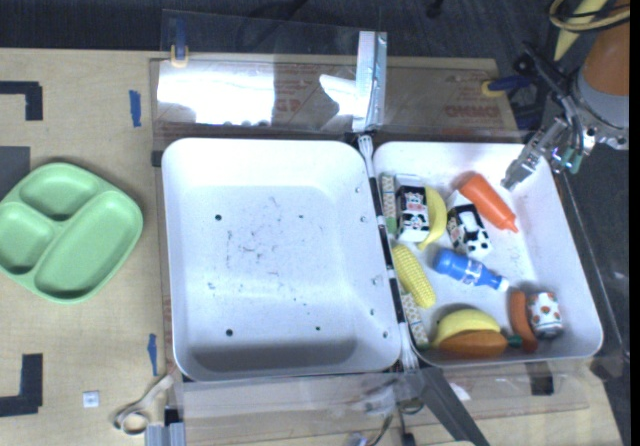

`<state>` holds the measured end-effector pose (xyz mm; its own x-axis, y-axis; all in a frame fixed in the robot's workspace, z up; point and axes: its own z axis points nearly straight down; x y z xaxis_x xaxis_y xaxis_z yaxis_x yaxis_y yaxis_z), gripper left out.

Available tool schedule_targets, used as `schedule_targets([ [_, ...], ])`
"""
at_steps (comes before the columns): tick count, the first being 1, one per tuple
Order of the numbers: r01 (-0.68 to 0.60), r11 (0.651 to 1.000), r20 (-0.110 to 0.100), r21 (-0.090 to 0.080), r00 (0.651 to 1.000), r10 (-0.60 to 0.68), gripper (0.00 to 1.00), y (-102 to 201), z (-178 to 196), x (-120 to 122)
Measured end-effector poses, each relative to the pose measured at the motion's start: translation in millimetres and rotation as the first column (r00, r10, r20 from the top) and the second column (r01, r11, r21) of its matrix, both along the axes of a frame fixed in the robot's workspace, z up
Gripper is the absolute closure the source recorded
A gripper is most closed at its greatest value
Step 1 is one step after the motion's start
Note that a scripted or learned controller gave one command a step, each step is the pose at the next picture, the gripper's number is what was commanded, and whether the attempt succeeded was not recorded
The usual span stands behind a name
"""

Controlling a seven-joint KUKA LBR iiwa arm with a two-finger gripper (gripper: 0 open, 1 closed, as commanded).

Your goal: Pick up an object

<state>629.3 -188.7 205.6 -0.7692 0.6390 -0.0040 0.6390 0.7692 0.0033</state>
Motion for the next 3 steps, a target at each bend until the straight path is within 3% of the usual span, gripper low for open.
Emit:
schedule_targets([
  [1, 0.0, 1.0, 0.0, 0.0, 1.0, 0.0, 0.0, -0.1, 0.0, -0.1],
  [2, -0.248, 0.969, 0.0, -0.001, 0.969, 0.248, 0.0, 7.8, -53.3, -14.6],
  [3, -0.267, 0.964, 0.02, -0.013, 0.963, 0.267, 0.0, 0.4, -87.4, 0.2],
])
